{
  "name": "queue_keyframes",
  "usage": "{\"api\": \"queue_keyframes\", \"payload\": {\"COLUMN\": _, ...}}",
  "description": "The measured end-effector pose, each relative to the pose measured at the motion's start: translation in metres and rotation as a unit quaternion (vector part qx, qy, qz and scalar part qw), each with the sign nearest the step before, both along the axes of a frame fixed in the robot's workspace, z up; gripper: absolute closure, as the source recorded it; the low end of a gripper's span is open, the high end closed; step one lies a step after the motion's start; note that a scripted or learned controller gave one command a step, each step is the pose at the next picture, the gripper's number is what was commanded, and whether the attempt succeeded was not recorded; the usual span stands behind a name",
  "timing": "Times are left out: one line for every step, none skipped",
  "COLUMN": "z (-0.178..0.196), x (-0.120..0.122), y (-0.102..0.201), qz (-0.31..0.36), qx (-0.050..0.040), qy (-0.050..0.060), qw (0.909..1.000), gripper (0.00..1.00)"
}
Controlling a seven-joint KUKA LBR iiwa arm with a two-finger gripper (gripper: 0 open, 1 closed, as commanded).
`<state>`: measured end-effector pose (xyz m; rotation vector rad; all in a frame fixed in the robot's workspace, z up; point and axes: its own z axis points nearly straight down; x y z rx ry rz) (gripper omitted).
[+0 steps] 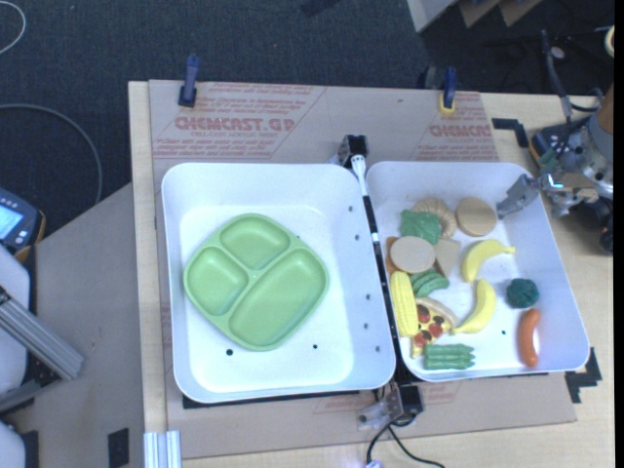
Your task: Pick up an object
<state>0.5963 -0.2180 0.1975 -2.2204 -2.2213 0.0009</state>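
We start at the near rim of the right bin (575, 354), where a bunch of green beans (448, 357) lies flat, ridged and matte. Just beside it on the right, a smooth orange sausage (528, 338) runs near-to-far, its long axis roughly along the bin's side wall. Moving back, we pass a yellow corn cob (402, 302), knobbly and upright in the frame, a curved banana (480, 307) with a glossy plastic skin, and a dark green, bumpy broccoli (522, 292). A second banana (485, 256) arcs across the middle. Farther still sit a flat tan disc (410, 253), a leafy green piece (421, 226) and a round bread-coloured disc (476, 216).

And there, at the far right corner, we find the gripper (515, 199), poised just over the bin rim. Whether its fingers are spread or closed we cannot tell, and we see nothing between them. The pile lies down and to the left of it, the bread-coloured disc nearest. In the left bin (185, 261) a smooth green divided plate (255, 280) rests, well apart from the arm.
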Motion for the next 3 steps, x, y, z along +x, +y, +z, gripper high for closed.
{"api": "queue_keyframes", "payload": {"z": -0.119, "x": -0.061, "y": 0.077, "qz": 0.002, "qx": 0.0029, "qy": 0.004, "qw": 1.0, "gripper": 0.0}}
{"api": "queue_keyframes", "payload": {"z": -0.11, "x": -0.12, "y": 0.042, "qz": 0.0, "qx": 0.0058, "qy": 0.005, "qw": 1.0, "gripper": 0.0}}
{"api": "queue_keyframes", "payload": {"z": -0.113, "x": -0.115, "y": 0.123, "qz": 0.003, "qx": 0.0019, "qy": 0.001, "qw": 1.0, "gripper": 0.0}}
